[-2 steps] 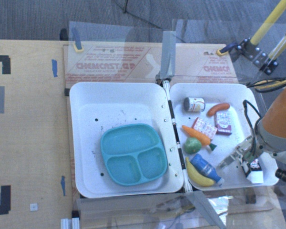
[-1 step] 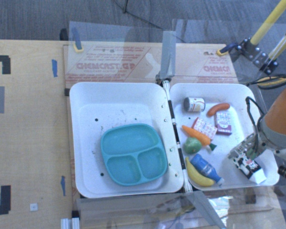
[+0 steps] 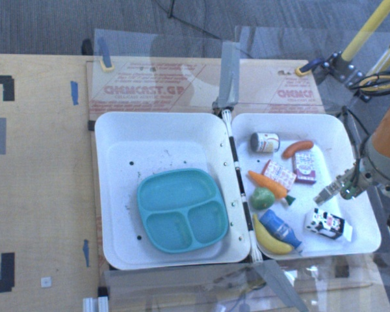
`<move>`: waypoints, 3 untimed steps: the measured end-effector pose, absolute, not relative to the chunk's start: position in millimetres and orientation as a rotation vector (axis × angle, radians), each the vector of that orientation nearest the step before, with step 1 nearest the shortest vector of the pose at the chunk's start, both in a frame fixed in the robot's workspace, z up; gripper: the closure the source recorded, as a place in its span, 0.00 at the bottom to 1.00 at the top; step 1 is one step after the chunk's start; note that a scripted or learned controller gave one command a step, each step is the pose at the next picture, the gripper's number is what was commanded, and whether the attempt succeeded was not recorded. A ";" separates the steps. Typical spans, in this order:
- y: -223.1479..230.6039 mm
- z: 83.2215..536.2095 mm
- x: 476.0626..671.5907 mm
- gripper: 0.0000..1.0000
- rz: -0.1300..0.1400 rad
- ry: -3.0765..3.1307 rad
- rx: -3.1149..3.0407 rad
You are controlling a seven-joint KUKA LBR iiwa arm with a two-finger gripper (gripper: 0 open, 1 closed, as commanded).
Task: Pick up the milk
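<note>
The milk (image 3: 325, 225) is a small white carton with black cow patches, lying on its side near the front right corner of the right bin (image 3: 364, 239). My gripper (image 3: 331, 191) hangs over the right side of that bin, a little behind the carton and apart from it. Nothing shows in its grasp. The arm comes in from the right edge.
The right bin also holds a can (image 3: 265, 142), a sausage (image 3: 297, 149), two pink boxes (image 3: 279, 173), a carrot (image 3: 268, 182), a green fruit (image 3: 262, 199), a blue bottle (image 3: 280, 229) and a banana (image 3: 272, 240). A teal divided plate (image 3: 181, 209) lies in the left bin (image 3: 117, 142).
</note>
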State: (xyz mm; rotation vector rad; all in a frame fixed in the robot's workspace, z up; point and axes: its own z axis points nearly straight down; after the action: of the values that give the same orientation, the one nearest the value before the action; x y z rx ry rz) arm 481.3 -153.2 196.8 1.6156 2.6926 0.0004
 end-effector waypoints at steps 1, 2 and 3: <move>-153.1 196.8 481.3 0.00 0.000 2.693 1.615; -192.4 97.4 480.5 0.00 0.001 2.739 1.535; -192.8 106.4 481.6 1.00 0.004 2.737 1.536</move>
State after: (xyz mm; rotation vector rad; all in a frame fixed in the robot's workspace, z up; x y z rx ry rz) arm 481.6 -192.8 106.4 1.5359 2.7366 0.0038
